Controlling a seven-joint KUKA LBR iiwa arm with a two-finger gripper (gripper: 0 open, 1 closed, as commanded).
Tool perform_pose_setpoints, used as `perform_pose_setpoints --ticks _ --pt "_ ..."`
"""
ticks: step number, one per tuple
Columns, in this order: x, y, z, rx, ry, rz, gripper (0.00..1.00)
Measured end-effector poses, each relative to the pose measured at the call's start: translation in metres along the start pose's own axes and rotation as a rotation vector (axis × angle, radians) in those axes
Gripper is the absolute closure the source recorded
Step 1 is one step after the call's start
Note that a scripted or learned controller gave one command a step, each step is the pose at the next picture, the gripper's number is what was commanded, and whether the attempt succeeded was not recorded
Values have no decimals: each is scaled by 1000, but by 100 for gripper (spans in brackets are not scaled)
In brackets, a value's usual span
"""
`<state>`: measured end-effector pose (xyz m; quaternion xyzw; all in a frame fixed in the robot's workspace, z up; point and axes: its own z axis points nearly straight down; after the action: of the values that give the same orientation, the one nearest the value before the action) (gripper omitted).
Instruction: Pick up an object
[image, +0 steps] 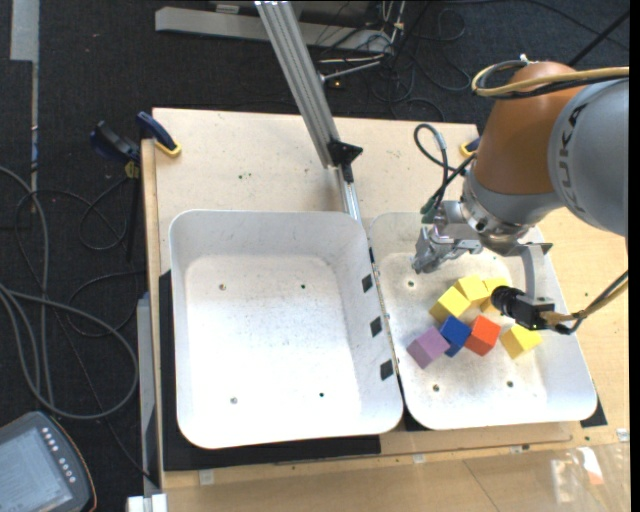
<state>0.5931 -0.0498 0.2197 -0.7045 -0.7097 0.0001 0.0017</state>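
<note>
Gripper (428, 255) hangs over right white bin (440, 405), grip state unreadable. Yellow foam cube (462, 297) sits just beside, touching neighbours. Risk: tight cluster blocks descent, shoving the 5 blocks aside.

We look down at a slant from high above the pale wooden bench (260, 160), taking in both shallow white plastic bins (190, 300) whole.
</note>
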Motion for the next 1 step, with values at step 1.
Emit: perform_pose_setpoints --ticks 1 --pt "46 -24 6 1 0 0 100"
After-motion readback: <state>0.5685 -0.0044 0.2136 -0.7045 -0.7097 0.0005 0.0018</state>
